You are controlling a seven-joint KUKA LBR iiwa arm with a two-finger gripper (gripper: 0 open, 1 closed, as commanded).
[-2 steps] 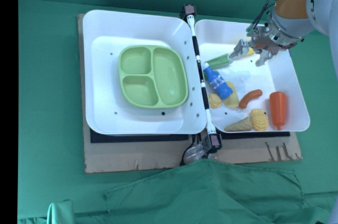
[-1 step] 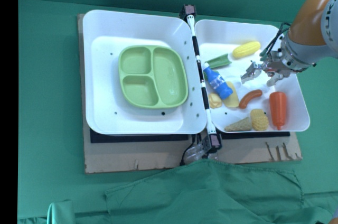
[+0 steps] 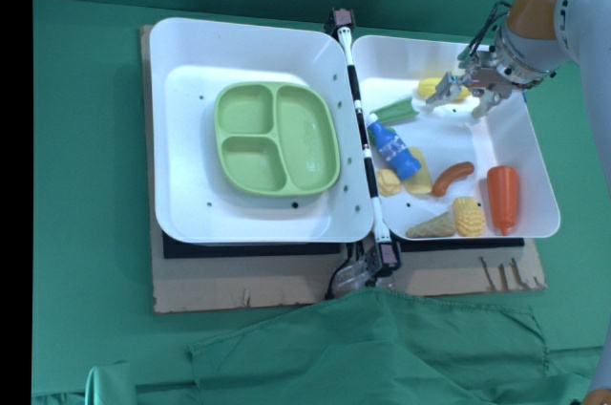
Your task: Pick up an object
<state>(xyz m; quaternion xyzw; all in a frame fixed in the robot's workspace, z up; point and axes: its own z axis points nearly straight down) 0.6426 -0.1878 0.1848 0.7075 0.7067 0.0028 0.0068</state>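
Bench draped in green cloth (image 3: 86, 202), a brown cardboard sheet (image 3: 239, 293) under 2 shallow white bins set side by side. Left bin (image 3: 181, 45) holds 1 light green divided plate (image 3: 277, 138) with 3 compartments, lying flat near the bin's centre. Right bin (image 3: 539, 193) holds the toy food. Along its left side: a blue bottle (image 3: 394, 151) with a white label, lying tilted; a green piece (image 3: 393, 111) just above it, pointing toward the upper right. Below the bottle, small yellow pieces (image 3: 388, 181) and a pale yellow piece (image 3: 418, 176), touching one another. A reddish-brown sausage (image 3: 452, 178) lies at a slant just right of them. Near the front wall: a tan ice cream cone (image 3: 431, 225) on its side, tip toward the left, touching a yellow corn cob (image 3: 468, 216); an orange carrot (image 3: 503, 198) lies lengthwise just right of the corn. Grey arm with orange band reaches in from the upper right. Gripper (image 3: 462, 97) sits over the far end of the right bin, 2 fingers spread apart, nothing seen between them. A yellow object (image 3: 429, 87) lies right at the fingers, partly hidden by them; contact cannot be judged. A rod with dark end fittings (image 3: 361, 136) runs along the seam between the bins. Rumpled green fabric (image 3: 382, 346) bunches at the bench's near edge.
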